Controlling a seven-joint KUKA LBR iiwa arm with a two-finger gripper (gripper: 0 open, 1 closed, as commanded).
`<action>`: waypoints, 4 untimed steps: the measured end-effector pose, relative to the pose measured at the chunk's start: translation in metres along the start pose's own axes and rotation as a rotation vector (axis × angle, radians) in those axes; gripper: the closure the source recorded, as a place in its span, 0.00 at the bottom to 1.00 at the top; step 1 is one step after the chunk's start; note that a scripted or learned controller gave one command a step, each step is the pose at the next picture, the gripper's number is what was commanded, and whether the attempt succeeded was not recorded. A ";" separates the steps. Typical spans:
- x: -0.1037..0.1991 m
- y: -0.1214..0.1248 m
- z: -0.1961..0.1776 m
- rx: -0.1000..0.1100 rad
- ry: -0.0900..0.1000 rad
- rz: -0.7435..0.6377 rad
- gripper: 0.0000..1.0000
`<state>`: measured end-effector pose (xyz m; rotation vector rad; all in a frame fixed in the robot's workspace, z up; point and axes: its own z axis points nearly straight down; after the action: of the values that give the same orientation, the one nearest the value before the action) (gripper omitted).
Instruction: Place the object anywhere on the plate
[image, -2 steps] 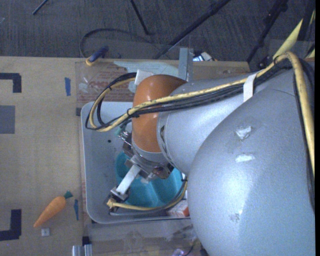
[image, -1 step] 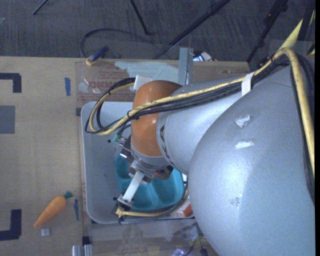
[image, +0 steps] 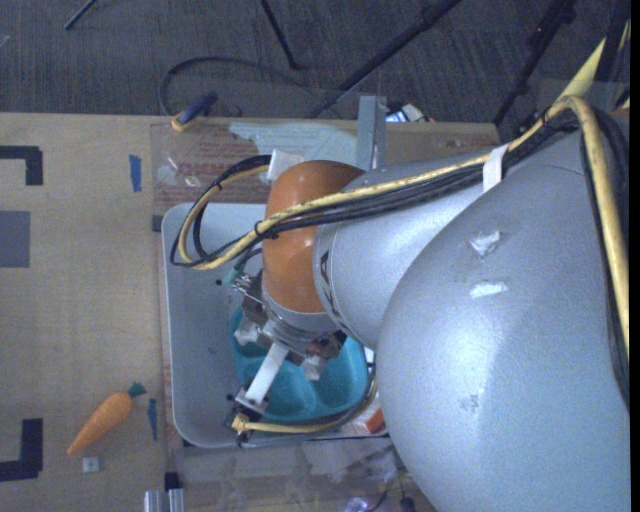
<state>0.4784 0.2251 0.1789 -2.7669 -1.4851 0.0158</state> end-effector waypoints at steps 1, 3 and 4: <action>0.000 0.000 -0.006 0.003 -0.006 -0.002 1.00; -0.029 0.047 0.081 -0.004 0.006 -0.034 0.00; -0.023 0.052 0.067 -0.018 0.022 -0.036 1.00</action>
<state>0.5082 0.1772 0.1118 -2.7444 -1.5381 -0.0282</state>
